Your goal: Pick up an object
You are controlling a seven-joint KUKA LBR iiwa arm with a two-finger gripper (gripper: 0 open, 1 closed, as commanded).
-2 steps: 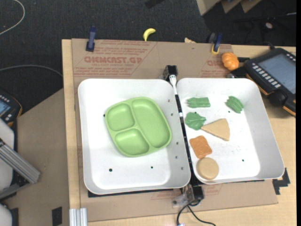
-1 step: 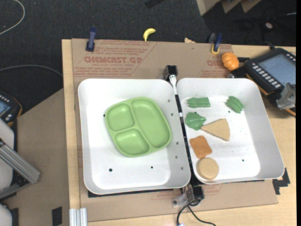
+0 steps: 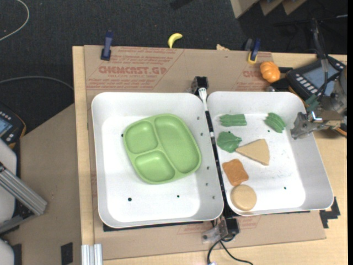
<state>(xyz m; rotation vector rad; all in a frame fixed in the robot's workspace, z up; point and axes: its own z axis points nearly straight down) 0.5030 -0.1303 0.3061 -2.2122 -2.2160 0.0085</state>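
The right bin [image 3: 309,181] holds several small food toys: a flat green piece [image 3: 233,120] at the back, a second green piece [image 3: 275,122] at the back right, and a third green piece [image 3: 228,141] near the divider. A tan wedge [image 3: 256,151] lies mid-bin, with an orange-brown square [image 3: 236,171] and a round tan biscuit [image 3: 244,197] in front of it. My gripper [image 3: 304,126] hovers at the bin's right rim, just right of the back-right green piece, with nothing visibly held.
The left bin [image 3: 110,203] carries a green three-compartment plate [image 3: 161,148]. Outside the bins, a small orange toy [image 3: 269,71] and a yellow banana toy [image 3: 175,38] sit on the cardboard. Blue clamps [image 3: 106,47] [image 3: 253,49] stand at the back edge.
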